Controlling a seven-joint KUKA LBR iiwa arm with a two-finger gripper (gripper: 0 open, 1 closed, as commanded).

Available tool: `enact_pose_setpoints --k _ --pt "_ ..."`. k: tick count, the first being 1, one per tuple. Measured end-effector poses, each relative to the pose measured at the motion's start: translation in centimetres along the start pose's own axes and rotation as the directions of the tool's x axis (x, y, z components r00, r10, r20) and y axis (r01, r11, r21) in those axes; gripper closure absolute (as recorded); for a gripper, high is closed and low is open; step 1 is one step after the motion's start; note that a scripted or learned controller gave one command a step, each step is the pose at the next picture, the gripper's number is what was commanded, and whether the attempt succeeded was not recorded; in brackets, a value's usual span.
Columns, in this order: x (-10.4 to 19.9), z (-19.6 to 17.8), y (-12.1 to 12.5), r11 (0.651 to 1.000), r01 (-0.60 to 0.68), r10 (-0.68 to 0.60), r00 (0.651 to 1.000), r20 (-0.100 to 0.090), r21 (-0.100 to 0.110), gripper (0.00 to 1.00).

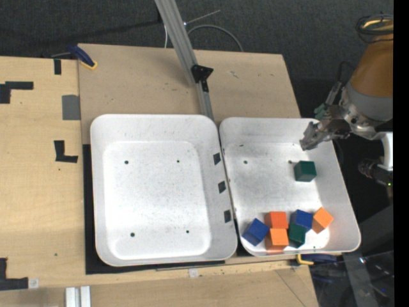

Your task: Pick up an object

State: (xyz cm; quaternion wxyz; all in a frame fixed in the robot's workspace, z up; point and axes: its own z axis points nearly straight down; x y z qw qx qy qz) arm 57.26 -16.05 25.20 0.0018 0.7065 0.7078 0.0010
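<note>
A: Camera view had the claw (311, 137) hovering over the right bin (255, 133) near its two o'clock corner. Which step was that, in your judgement?

B: The approach, I'd say. Nothing sat in the claw, and I couldn't tell whether it stood apart or together; it was too small and dark.

A: What was the nearest candidate?

B: The lone dark green cube (305, 171), just beside the claw at its six o'clock, apart from it and resting flat on the bin floor. It looked small, matte and square-edged.

A: And the next move?

B: Probably shifting over that cube and descending squarely across two opposite faces. The cluster at the bin's six o'clock, a blue cube (255, 230) and an orange cube (278, 220) among others, was packed tightly and looked harder to grasp.
</note>
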Motion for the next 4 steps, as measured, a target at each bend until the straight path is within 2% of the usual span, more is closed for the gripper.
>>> enact_pose_setpoints --k 1,3,4 --pt "5.5 -0.7 -0.7 1.000 0.005 -0.005 1.000 -0.003 0.005 1.00" --pt "17.3 1.8 -3.1 1.000 0.005 -0.005 1.000 -0.003 0.008 1.00" --pt "22.7 1.1 -5.1 1.000 0.006 -0.006 1.000 -0.003 0.007 1.00"
